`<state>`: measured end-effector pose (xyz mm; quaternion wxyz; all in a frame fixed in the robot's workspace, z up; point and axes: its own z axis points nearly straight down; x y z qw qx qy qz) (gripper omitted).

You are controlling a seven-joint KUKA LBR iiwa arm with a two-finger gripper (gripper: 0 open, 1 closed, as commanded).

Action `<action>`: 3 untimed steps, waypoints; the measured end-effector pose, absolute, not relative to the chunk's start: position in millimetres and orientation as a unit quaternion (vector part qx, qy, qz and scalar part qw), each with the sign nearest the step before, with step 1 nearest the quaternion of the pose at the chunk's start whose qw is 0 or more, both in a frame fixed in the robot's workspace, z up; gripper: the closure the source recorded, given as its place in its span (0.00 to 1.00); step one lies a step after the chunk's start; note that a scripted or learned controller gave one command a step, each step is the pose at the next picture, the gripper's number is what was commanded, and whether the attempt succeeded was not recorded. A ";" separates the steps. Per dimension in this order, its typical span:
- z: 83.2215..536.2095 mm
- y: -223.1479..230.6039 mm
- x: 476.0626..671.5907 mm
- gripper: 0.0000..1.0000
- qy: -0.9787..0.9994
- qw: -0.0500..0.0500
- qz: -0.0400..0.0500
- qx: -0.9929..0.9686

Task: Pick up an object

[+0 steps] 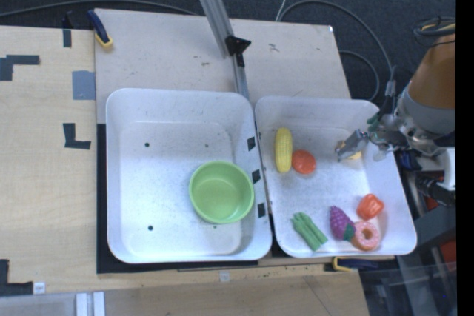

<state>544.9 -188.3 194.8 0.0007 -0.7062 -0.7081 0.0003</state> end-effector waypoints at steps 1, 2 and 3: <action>194.9 -188.3 544.9 0.00 -0.708 0.001 0.000 -0.706; 151.0 -187.7 540.8 0.00 -0.707 0.002 0.002 -0.707; 99.6 -182.4 548.4 0.00 -0.708 0.003 0.002 -0.706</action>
